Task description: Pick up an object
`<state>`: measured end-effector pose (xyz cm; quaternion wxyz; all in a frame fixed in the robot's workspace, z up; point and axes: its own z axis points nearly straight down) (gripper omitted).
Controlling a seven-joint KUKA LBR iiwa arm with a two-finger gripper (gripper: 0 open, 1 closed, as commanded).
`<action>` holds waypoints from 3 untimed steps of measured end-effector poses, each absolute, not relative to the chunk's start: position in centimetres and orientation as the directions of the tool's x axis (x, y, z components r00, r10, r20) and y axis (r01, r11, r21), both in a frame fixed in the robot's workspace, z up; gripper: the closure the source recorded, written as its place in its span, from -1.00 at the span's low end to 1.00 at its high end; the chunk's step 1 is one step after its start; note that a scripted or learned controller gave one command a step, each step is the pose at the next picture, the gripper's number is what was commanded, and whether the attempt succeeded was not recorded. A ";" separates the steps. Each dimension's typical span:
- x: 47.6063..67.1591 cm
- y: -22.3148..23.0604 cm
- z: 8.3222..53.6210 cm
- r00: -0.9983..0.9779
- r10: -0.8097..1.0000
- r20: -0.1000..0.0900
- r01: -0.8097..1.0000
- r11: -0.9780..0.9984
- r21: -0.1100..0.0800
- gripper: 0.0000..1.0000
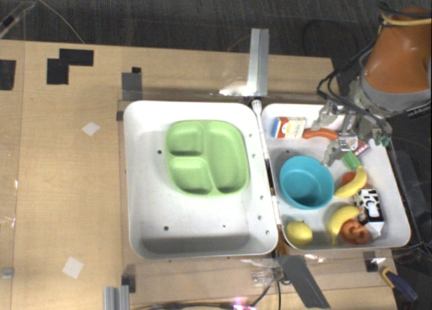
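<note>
Stage: we judge the pick as not yet made; nothing is lifted clear of the right bin (399, 224).
Claw: we see the claw (345, 141) low over the far part of the right bin, reaching in from the right under the arm's orange band (399, 59).
Claw state: we cannot tell how the claw stands; its metal parts blur into the clutter beneath, so we claim no hold.
Candidate things: all loose objects lie in the right bin. A small green piece (350, 161) sits just beside the claw, an orange strip (319, 134) lies to its left, and a white and red carton (290, 127) rests at the far left corner.
Other contents: a blue bowl (306, 181) stands mid-bin; a banana (352, 186) lies to its right, a second banana (341, 218) nearer, with a lemon (299, 233), a red fruit (355, 232) and a black-and-white box (370, 206) near the front.
Left bin: the left bin (145, 224) holds a green divided tray (206, 157).
Done: as we read it, only the approach over the clutter.
Left: closing on one item, then raising it free of the counter (61, 187).
</note>
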<state>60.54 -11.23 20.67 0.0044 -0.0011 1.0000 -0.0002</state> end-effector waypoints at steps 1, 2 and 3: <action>57.7 -11.3 12.1 -0.987 0.160 -0.005 0.160 0.987 0.001 -1.00; 54.3 -9.8 9.5 -0.967 0.252 -0.028 0.252 0.968 0.003 -1.00; 65.1 -14.5 16.4 -0.983 0.183 -0.019 0.183 0.983 0.000 -1.00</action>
